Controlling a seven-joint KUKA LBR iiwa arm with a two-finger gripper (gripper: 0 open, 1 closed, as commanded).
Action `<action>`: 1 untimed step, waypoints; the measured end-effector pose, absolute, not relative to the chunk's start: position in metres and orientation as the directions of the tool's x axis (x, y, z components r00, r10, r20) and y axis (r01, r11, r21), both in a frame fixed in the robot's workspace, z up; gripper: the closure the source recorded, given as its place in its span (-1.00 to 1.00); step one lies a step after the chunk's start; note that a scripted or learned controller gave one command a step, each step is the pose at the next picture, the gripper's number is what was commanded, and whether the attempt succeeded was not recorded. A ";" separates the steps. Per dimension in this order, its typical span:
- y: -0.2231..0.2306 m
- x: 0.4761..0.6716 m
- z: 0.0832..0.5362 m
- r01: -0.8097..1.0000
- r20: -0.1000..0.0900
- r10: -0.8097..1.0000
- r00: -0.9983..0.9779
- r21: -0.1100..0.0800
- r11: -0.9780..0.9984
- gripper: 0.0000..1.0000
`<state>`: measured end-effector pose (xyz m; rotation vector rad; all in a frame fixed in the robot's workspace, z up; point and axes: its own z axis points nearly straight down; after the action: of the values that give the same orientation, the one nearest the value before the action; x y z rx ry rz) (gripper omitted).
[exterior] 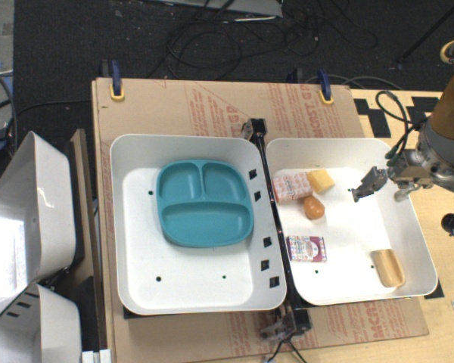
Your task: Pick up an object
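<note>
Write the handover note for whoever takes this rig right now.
Gripper: over the right white bin, upper right part, nothing between its fingers.
In that bin: yellow block, pink-and-white packet, small orange ball, purple-and-white packet, tan oblong piece.
Left white bin: teal divided plate.
Done: nothing lifted.
Left: grasp one object and raise it.

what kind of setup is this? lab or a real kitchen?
Most likely a robotics lab, not a kitchen: two white bins clamped to a cardboard-topped bench, loose cables on dark carpet, and toy food such as the orange ball under the gripper.
</note>
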<state>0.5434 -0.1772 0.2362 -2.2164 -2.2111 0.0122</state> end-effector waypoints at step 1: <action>-0.176 0.546 0.244 1.000 0.000 1.000 -0.001 0.000 0.001 -1.00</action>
<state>0.5460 -0.1765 0.2435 -2.2201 -2.2227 0.0007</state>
